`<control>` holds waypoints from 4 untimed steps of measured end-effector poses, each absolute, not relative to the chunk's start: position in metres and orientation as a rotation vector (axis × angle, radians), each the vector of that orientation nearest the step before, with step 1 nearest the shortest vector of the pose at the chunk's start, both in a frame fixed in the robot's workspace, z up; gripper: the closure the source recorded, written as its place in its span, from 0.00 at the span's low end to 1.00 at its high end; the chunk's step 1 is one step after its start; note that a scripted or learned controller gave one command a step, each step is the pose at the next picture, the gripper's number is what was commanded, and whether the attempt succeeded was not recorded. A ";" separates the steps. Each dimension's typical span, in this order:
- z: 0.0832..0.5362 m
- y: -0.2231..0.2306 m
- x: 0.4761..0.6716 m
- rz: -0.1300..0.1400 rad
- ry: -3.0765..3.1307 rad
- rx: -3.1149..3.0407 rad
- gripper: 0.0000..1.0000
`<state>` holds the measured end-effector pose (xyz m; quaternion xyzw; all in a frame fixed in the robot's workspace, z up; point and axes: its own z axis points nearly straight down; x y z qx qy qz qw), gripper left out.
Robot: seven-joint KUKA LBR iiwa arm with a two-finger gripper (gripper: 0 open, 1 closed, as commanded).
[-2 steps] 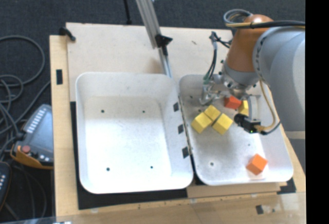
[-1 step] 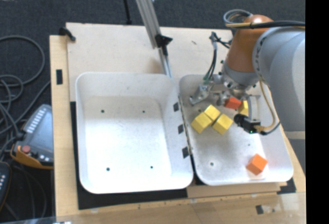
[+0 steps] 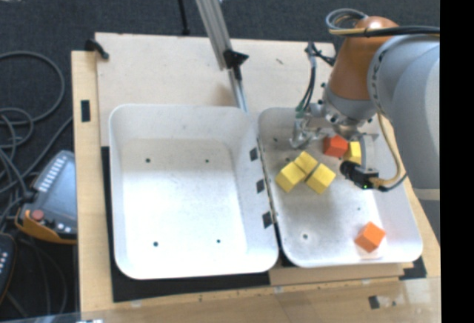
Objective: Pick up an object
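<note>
one gripper (image 3: 320, 138), low over the back of the right bin (image 3: 392, 240); whether it is open or closed i cannot tell from here. one orange-red block (image 3: 335, 146) just beside it, at its tip, not seen clamped. one yellow piece (image 3: 354, 152) right of that block, partly hidden. three yellow blocks (image 3: 304, 172) clustered touching one another, just in front of the gripper toward the bin's middle. one orange block (image 3: 369, 237) well apart, near the front right corner. one grey arm (image 3: 404, 99) with orange band (image 3: 358, 62), entering from the right. one left bin (image 3: 185, 192), white, alongside. one pendant controller (image 3: 50, 195) on the floor at left.
</note>
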<state>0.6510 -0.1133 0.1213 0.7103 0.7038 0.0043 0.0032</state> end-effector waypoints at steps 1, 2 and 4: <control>0.253 -0.165 0.607 0.006 2.212 2.216 1.00; 0.248 -0.163 0.607 0.000 2.219 2.220 0.00; 0.099 -0.099 0.603 0.013 2.214 2.212 0.00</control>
